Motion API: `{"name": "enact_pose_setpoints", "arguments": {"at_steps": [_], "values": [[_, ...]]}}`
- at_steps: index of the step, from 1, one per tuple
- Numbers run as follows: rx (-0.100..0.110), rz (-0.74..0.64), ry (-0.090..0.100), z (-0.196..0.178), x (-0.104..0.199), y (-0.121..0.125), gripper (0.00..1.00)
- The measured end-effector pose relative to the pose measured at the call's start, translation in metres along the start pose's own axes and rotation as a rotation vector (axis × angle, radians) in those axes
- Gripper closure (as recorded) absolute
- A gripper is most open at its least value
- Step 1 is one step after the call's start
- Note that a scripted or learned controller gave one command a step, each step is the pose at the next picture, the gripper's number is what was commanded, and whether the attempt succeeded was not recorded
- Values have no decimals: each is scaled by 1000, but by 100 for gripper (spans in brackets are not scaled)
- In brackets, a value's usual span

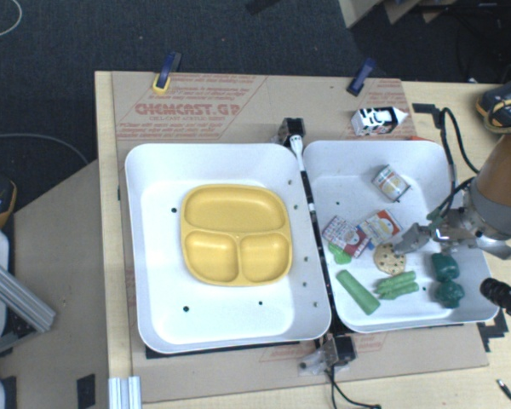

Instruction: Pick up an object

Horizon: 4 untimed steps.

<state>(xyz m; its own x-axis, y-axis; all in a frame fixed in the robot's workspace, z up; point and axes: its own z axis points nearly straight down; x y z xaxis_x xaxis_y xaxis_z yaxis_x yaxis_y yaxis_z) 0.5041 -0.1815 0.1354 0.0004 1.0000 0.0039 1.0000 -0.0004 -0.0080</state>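
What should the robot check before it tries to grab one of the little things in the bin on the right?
1. Things to grab are in the right white bin: ok, several lie there.
2. Tool is over that bin: ok, it sits near the bin's right side, beside the round tan perforated disc.
3. Tool holds something already: cannot tell, its tip is too small and blurred.
4. Objects spaced for a clean grab: not ok, the disc, the colourful flat packets and the green pod-shaped toy crowd together.
5. An easier target exists: ok, the small grey cylindrical can lies apart.
6. Yellow divided plate is out of the way: ok, it lies in the left bin.
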Motion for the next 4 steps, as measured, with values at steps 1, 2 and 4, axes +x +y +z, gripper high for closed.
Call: {"name": "enact_pose_setpoints", "arguments": {"at_steps": [1, 2, 4], "values": [[-9, -3, 3, 50, 3, 3, 0], [-15, -1, -2, 36, 1, 4, 100], [-15, -2, -7, -59, 2, -7, 100]]}}
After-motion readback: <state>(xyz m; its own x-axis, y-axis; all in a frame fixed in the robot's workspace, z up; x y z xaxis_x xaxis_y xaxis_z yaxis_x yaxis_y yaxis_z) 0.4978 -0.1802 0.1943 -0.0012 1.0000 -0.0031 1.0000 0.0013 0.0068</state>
